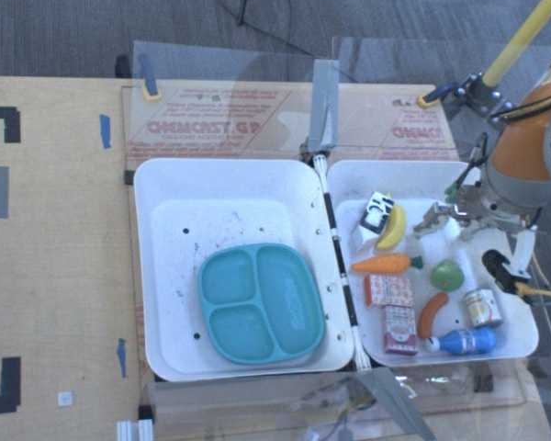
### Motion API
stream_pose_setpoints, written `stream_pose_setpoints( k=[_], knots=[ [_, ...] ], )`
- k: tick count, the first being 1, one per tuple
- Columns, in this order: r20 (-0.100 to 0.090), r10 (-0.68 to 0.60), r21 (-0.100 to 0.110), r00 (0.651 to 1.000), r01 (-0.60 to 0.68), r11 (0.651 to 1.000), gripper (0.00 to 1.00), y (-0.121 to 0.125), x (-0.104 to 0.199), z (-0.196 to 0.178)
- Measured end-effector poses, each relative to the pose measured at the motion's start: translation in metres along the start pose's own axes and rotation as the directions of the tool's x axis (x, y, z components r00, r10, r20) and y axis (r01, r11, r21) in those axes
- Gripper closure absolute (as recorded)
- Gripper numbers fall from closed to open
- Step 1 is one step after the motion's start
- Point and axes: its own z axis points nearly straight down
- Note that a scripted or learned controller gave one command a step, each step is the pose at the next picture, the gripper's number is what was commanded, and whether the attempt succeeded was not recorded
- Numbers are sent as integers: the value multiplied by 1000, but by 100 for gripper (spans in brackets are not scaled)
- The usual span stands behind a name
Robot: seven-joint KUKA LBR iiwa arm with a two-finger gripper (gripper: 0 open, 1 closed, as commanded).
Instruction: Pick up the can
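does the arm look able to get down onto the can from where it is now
Probably yes. The can stands near the right bin's right edge with open space above it; the gripper hovers up-left of it. The blue bottle lies close beside it.

My arm [523, 150] has a smooth casing with a soft sheen, grey below a glossy orange band. The can [480, 308] beneath me looks like metal, its top rim shiny, with a printed paper-like label around it. The two bins [165, 191] are smooth white plastic, the left one speckled with dark scuffs. A teal tray [257, 301] in it is matt plastic. The blue bottle [464, 342], banana [392, 227] and carrot [381, 265] look like glossy plastic. Two small boxes [390, 292] look like printed cardboard. The bench [55, 246] is pale, matt wood.
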Motion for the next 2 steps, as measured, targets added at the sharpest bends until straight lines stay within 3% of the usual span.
stream_pose_setpoints(
  k=[1,2],
  knots=[
    [9,-46,-15,999,46,999,0,-115,7,-1],
    [-8,43,-2,999,-43,999,0,-70,-6,-2]
  ],
)
